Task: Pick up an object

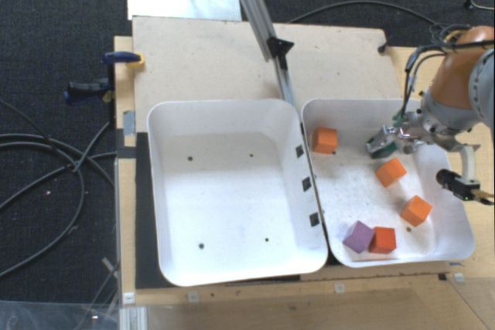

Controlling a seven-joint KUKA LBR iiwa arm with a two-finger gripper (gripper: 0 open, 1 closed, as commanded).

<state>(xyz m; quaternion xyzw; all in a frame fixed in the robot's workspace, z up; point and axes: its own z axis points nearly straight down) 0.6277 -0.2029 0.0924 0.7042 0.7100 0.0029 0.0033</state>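
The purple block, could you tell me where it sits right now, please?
The purple block lies in the right bin, near its front edge, touching the red block on its right, well below the gripper.

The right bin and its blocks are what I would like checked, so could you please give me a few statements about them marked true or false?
1. The right bin holds five blocks. True.
2. The purple block lies alone by the bin's far wall. False: it sits near the front edge, touching a red-orange block.
3. The gripper is over the right bin, beside an orange block. True.
4. An orange block lies near the divider between the two bins. True.
5. All the blocks are orange. False: one is purple.
6. The arm reaches across the left bin. False: it comes in from the right and stays over the right bin.
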